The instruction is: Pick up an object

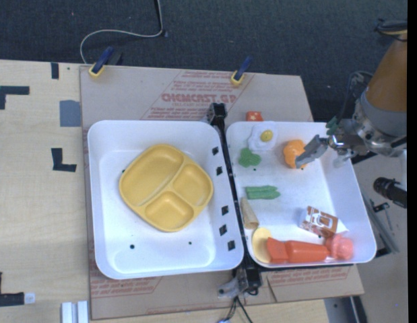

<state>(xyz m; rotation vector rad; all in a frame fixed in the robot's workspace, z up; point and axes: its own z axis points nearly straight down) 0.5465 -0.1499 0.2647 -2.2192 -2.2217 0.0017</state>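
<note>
Near edge of the right bin (360, 200): orange carrot-like piece (299, 251) lying flat with a pink lump (342, 247) at its right end, a small brown-and-white packet (320, 221) just behind. Mid bin: green pod (262, 193). Far side: green leafy bit (248, 157), white piece with a yellow centre (261, 138), then an orange ball (293, 152). Left bin (100, 180) holds 1 yellow divided plate (166, 186).

Gripper (309, 155) sits at the far right of the right bin, tips touching or just beside the orange ball — open or closed, cannot tell.

Step looks like the approach, nothing lifted yet. Likely target is the ball. Next move calls for centring over it, then closing squarely — round, so it may roll out.
</note>
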